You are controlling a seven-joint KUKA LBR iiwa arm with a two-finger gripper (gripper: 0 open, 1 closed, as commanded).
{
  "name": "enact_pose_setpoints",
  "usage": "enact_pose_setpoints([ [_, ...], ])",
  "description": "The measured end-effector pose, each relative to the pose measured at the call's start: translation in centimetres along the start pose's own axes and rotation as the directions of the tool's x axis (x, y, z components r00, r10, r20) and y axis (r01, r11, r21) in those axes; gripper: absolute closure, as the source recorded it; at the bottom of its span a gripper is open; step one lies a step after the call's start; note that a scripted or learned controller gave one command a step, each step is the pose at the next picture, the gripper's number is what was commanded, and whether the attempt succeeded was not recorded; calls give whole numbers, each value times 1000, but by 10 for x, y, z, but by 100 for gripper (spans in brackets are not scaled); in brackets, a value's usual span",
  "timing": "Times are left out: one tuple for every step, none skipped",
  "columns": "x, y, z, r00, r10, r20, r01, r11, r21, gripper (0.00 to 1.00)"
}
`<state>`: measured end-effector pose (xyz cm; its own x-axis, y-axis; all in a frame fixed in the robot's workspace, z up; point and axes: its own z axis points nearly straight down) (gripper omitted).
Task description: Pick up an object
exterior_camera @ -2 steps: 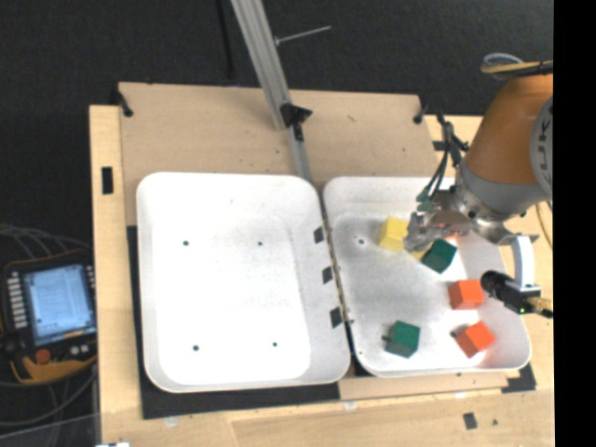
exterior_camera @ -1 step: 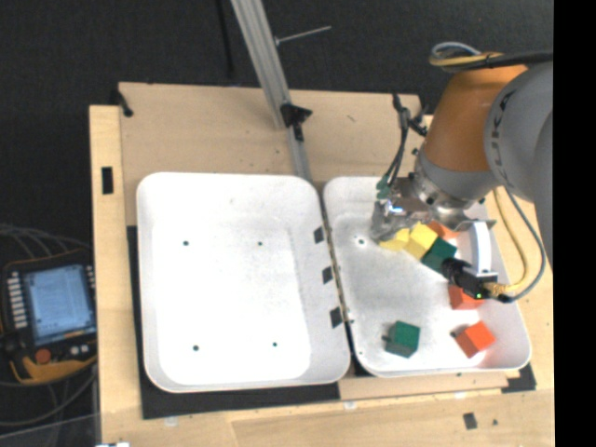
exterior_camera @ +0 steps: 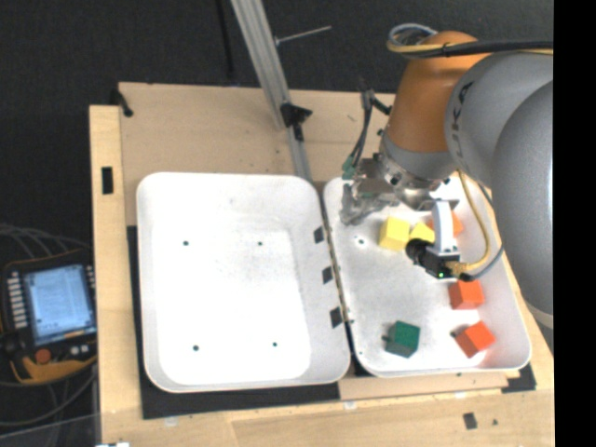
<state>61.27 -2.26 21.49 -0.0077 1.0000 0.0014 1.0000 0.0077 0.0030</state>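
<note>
I had the gripper (exterior_camera: 358,205) low in the right bin (exterior_camera: 372,343), reaching in with jaws I couldn't read, while the yellow block (exterior_camera: 395,234) sat just beside it, so next I'd judged centring over that block.

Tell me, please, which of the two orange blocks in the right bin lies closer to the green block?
The lower orange block, near the bin's bottom-right corner; the other orange block sits higher, farther from the green block.

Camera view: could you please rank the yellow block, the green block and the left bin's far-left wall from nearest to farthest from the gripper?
From the gripper:
1. Yellow block, just right of it, right bin.
2. Green block, near the right bin's front edge.
3. Left bin's far-left wall, across the other bin.
</note>
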Motion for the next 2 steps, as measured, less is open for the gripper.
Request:
enact_pose_setpoints([
  [42,15,0,1000,1,1,-1,1000,1,100],
  [87,28,-18,1000,0,-1,0,1000,0,100],
])
